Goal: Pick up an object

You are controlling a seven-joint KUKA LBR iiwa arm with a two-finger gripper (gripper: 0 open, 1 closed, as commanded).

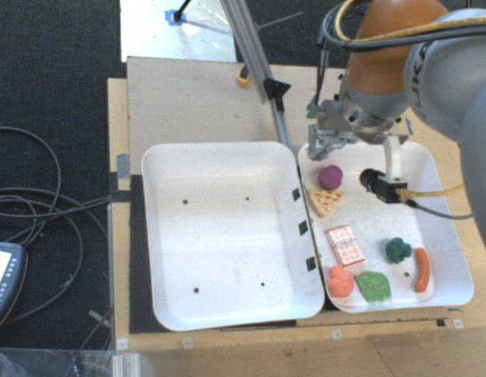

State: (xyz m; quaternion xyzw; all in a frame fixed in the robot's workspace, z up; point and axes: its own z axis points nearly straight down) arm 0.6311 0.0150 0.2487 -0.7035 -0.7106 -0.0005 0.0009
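Observation:
My gripper hangs over the far left corner of the right bin, open with nothing between its fingers. Just below it in the view lies a purple ball, and a yellow wedge-shaped slice sits beside that. Further toward the front are a pink and white box, a red-orange piece, a flat green leaf, a dark green broccoli and an orange sausage.
The left bin stands beside the right one, and their walls meet along a ridge. A slanted grey pole crosses the far side. A black fitting with a yellow cable hangs from the arm over the right bin.

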